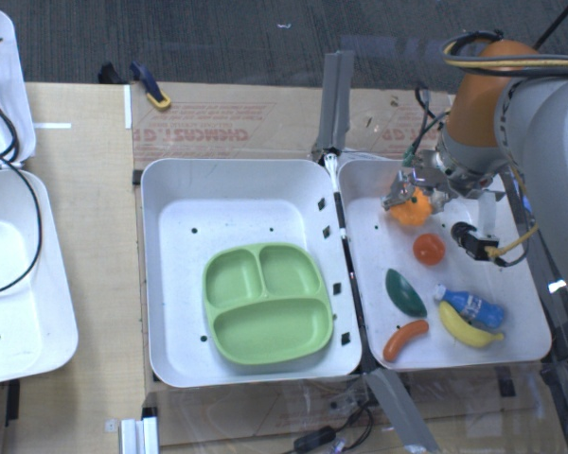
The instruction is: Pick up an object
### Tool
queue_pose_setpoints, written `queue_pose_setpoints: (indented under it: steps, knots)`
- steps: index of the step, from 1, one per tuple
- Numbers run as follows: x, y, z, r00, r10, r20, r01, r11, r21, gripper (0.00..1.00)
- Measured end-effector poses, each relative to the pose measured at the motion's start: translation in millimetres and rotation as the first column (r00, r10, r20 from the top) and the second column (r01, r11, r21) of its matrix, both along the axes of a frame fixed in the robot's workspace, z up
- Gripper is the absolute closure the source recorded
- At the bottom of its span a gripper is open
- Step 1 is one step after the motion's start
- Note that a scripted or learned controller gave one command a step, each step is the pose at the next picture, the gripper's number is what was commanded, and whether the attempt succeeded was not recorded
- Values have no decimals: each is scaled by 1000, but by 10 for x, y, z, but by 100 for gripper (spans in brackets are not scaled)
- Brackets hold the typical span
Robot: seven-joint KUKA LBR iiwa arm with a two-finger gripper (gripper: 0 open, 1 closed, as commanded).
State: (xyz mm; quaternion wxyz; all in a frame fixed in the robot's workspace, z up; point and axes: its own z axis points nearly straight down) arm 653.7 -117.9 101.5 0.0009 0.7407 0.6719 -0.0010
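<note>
The arm (511, 93) came in from three o'clock, its orange band above the wrist, and the claw (407, 192) hung low over the twelve o'clock end of the right bin (525, 343). Directly under the claw, and touching or nearly touching its tips, sat an orange round object (412, 211); whether the fingers were closed on it or merely beside it could not be told from this slanted view, nor how wide they stood. Toward six o'clock from the orange object lay a small red ball-like item (429, 248), just beside it. Further toward six o'clock lay a dark green oval piece (405, 291), and below that an orange-red sausage-shaped item (403, 340) near the bin's lower rim. At four o'clock in the same bin a blue-labelled bottle (471, 306) lay against a yellow banana (467, 326). The left bin (170, 216) held a green divided plate (265, 303) lying flat at its six o'clock half. Both bins rested on the desk (85, 130).
</note>
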Motion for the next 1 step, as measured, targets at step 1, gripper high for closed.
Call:
queue_pose_setpoints:
  steps: [1]
  knots:
    - [-300,407,900,985,171,-1,-171,985,1,100]
